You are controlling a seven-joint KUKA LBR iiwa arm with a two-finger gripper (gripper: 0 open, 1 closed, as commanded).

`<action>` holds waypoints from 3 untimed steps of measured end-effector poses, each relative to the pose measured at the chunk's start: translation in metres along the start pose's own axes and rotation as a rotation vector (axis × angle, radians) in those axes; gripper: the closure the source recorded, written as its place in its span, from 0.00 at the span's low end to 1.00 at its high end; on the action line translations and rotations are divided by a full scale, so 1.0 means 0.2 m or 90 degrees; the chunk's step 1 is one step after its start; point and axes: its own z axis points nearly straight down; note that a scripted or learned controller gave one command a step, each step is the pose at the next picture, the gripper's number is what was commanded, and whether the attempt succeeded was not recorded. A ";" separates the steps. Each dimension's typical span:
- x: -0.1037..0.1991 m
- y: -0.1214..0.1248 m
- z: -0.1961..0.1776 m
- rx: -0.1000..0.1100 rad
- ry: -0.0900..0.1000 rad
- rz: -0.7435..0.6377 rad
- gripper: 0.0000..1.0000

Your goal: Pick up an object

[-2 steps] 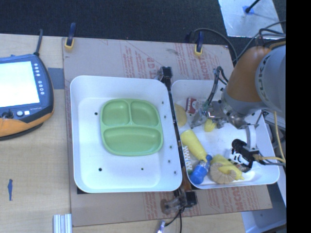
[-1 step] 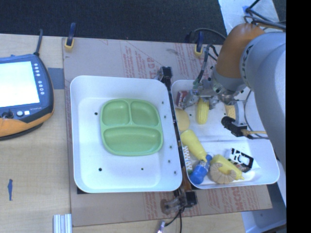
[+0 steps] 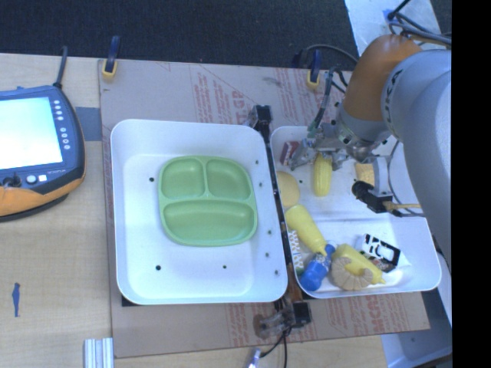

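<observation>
Tool [image 3: 322, 162] grasps yellow corn [image 3: 322, 176]; arm [image 3: 399, 75] hides right bin's [image 3: 418, 282] far corner.

- The setting was a robotics laboratory work cell, not a home or shop.
- A grey industrial arm [image 3: 418, 90] with an orange band stood at a wooden bench [image 3: 54, 267].
- A teach pendant [image 3: 34, 148] with a lit screen lay on the bench.
- Two white bins [image 3: 126, 205] sat on a cardboard sheet [image 3: 199, 90] secured by clamps [image 3: 110, 64].
- Cables [image 3: 322, 52] ran along the bench's far edge.
</observation>
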 end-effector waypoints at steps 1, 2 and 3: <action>-0.15 -0.13 -0.10 0.001 0.000 0.001 0.00; -0.12 -0.13 0.00 0.002 0.000 -0.001 0.00; -0.13 -0.12 -0.05 0.003 0.000 -0.002 1.00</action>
